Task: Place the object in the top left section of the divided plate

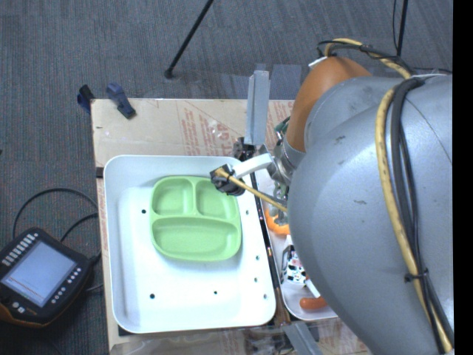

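A light green divided plate (196, 218) lies in the left white bin (129, 272), with two small sections at its far side and one long section at its near side. All its sections look bare. My gripper (276, 174) hangs over the strip between the two bins, just right of the plate's top right section. The big grey arm hides most of it. I see no object held in it.
The arm covers most of the right bin (290, 308). In the visible strip lie an orange thing (277, 225), a black-and-white thing (295, 273) and an orange-red thing (312, 303). A handheld control pad (38, 272) sits on the floor at left.
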